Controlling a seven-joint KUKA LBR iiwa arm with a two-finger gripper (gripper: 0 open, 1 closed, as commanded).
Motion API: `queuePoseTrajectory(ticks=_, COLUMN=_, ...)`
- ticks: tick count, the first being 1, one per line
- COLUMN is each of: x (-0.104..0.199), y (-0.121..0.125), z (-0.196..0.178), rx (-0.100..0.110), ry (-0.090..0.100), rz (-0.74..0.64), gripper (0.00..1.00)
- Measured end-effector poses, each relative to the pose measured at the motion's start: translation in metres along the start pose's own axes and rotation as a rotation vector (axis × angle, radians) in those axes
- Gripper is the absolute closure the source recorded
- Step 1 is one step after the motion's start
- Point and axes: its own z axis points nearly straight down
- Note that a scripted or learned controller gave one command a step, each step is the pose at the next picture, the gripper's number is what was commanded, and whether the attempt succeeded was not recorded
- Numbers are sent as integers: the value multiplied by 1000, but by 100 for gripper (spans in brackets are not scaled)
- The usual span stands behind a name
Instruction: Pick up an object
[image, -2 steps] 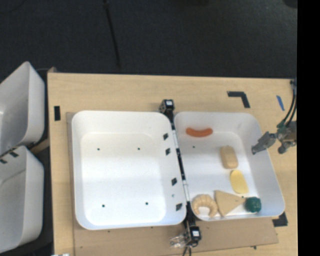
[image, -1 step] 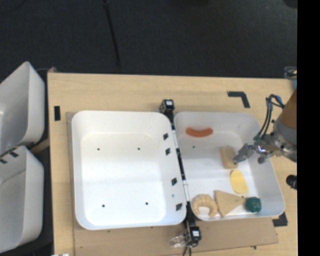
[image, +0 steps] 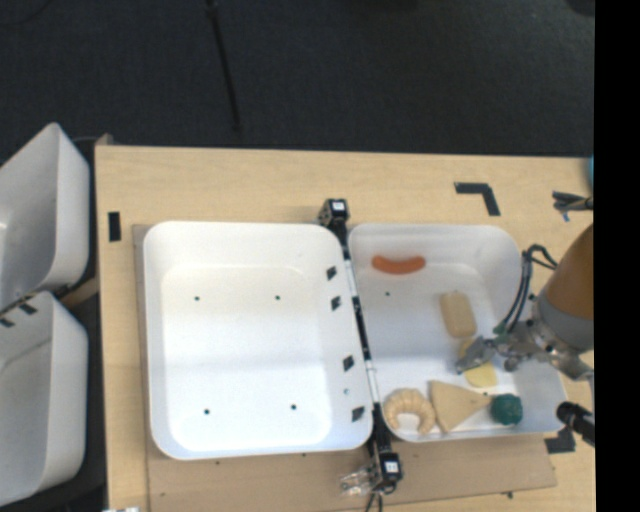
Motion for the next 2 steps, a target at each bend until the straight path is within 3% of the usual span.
queuePoseTrajectory(ticks=1, x=0, y=-10, z=-246, rx=-12, ry=-5, rz=-4, gripper=0)
queuePoseTrajectory(ticks=2, x=50, y=19, z=-97, rx=-2, ry=1, rz=-5, gripper=0)
